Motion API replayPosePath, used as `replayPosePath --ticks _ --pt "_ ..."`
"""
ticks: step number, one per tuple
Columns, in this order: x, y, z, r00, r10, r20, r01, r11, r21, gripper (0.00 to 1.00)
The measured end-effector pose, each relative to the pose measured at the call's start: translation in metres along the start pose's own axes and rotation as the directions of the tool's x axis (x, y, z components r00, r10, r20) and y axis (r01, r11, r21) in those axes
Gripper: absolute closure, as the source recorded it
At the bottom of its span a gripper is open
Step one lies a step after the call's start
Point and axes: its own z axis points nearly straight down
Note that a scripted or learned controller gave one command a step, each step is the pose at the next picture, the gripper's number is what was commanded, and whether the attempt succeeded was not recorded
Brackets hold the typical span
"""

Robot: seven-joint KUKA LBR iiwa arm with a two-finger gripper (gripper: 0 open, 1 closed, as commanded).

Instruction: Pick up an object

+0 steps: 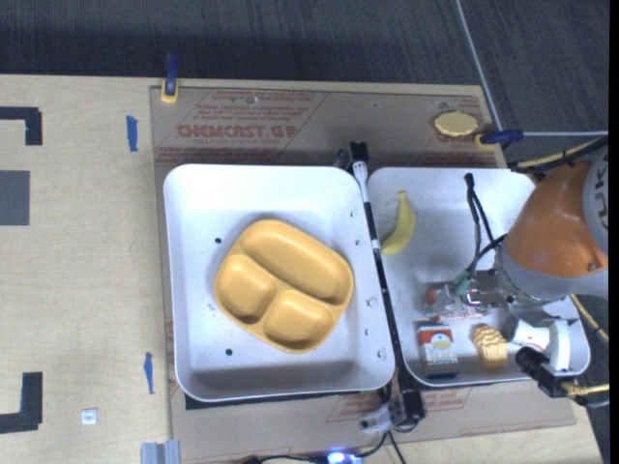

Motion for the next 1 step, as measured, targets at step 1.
replayPosePath --ticks 1 --pt "0.0809 0.0277 -0.0891 1.0 -0.003 -0.004 0.003 1.0 0.007 1.0"
